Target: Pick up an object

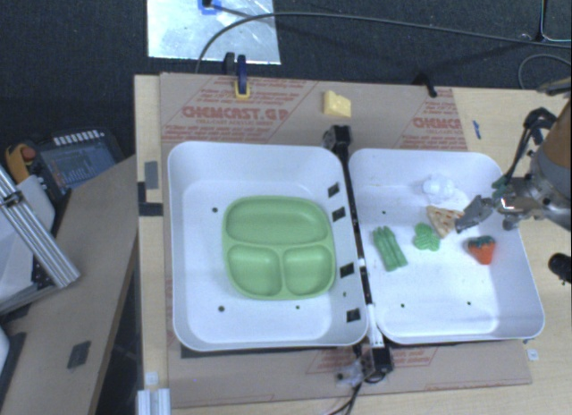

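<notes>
Reaching in from the right, the gripper (475,213) is seen low over the right bin (447,315), its dark tip beside a tan wedge-shaped piece (441,218). Whether anything is held, or how far the tool is parted, cannot be told. A red strawberry-like toy (483,249) lies just below it; a green clump (426,239), green stalks (389,248) and a white lump (437,187) are nearby. A green divided plate (277,245) sits in the left bin (192,315).
</notes>
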You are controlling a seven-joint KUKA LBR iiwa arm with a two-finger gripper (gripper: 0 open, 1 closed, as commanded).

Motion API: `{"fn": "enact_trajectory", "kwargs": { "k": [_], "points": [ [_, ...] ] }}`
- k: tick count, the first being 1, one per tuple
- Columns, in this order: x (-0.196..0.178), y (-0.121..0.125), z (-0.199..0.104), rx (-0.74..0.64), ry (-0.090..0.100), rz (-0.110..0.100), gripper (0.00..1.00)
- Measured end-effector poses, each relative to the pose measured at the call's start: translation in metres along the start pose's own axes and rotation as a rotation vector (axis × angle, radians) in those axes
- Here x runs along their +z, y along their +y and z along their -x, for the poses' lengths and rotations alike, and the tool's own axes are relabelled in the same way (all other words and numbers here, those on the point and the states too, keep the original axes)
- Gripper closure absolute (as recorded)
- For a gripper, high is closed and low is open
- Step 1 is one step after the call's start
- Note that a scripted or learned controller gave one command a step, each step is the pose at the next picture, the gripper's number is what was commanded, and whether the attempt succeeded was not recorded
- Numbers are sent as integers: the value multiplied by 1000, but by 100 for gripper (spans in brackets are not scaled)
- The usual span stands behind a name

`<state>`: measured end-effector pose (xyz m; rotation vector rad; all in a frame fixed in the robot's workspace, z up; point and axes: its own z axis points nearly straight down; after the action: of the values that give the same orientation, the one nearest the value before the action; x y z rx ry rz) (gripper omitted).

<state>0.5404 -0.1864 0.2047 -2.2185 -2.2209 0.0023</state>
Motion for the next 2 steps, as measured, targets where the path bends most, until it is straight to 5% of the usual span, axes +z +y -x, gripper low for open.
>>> {"fn": "enact_trajectory", "kwargs": {
  "k": [2],
  "points": [
    [112,2,-9,-6,9,6,0]
  ]
}}
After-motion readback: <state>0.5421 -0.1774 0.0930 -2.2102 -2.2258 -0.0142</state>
